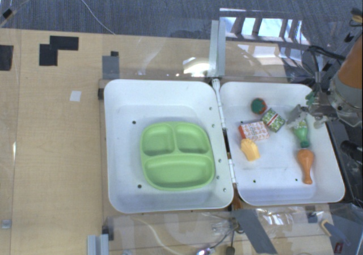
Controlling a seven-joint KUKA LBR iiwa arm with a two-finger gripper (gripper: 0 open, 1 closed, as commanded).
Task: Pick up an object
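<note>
Two white bins: left bin (116, 135) holds one green tray (177, 154); right bin (272, 188) holds six small items. Gripper (309, 113) at right edge; fingers' state unclear.

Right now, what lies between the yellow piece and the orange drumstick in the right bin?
In the camera view, bare white bin floor separates the yellow piece from the orange drumstick.

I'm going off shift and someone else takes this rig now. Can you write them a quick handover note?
Gripper: low at the right bin's far right side, above the green toy; whether it grips anything can't be told.
Right bin: red-green ball, green carton, red-white box, yellow piece, orange drumstick.
Left bin: green divided plate.
Done: nothing visibly lifted. Left: grasp and lift one object.
</note>
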